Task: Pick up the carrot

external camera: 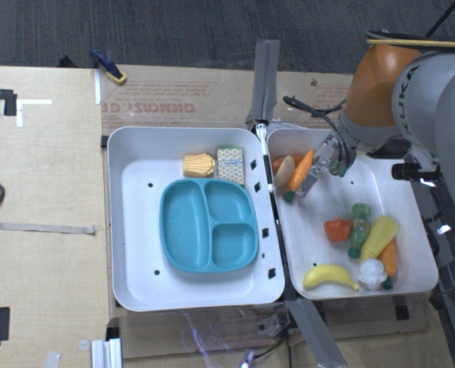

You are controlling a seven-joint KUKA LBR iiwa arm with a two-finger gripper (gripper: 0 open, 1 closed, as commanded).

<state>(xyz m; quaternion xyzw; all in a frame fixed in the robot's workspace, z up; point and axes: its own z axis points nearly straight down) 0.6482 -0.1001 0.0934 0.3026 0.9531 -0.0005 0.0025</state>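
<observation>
The carrot (301, 169) lies in the right bin (411, 286), near its upper left corner, leaning with its thick end up and its green end down toward the bin floor. It touches a pale, bread-like piece (283, 169) on its left side, and both are close to the wall that divides the two bins. The gripper (313, 181) is just beside the carrot, on its lower right, and the arm comes down from the right at a slant. I cannot tell from this view if it grasps the carrot or only rests next to it, so I judge that the pick is not yet sure.

The room here is narrow. The dividing wall is just to the left, and the back wall of the bin is near above, so a lift should go mostly upward. The middle of the right bin is open, while a banana (329, 277) and other toy food gather along the lower right side. The left bin (128, 282) holds a blue plate (209, 226) with compartments.
</observation>
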